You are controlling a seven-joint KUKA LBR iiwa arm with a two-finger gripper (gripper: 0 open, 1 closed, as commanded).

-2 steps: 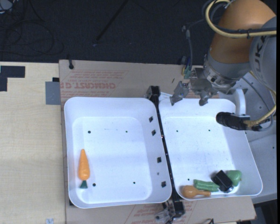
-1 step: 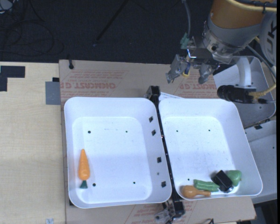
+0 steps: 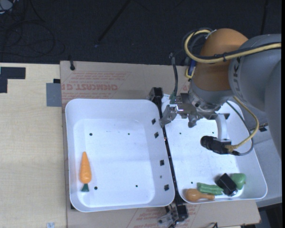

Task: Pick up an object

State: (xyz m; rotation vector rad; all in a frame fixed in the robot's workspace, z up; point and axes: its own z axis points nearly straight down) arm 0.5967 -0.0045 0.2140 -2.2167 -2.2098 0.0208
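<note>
Whether the gripper (image 3: 190, 115) is spread I cannot tell; well below it in the right bin (image 3: 256, 194) lies a cluster of toys (image 3: 218, 188), probably light, stiff, slick plastic, best pinched across a narrow middle.

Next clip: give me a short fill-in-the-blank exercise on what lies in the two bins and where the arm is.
1. The orange toy carrot lies alone in the ____ shallow white bin.
2. The black block rests against a ____ rounded toy in the right shallow white bin.
3. The grey arm with the orange band hangs over the ____ bin.
4. The tan pear-shaped toy lies at that bin's ____ edge.

Missing words: left; green; right; near (bottom)
</note>
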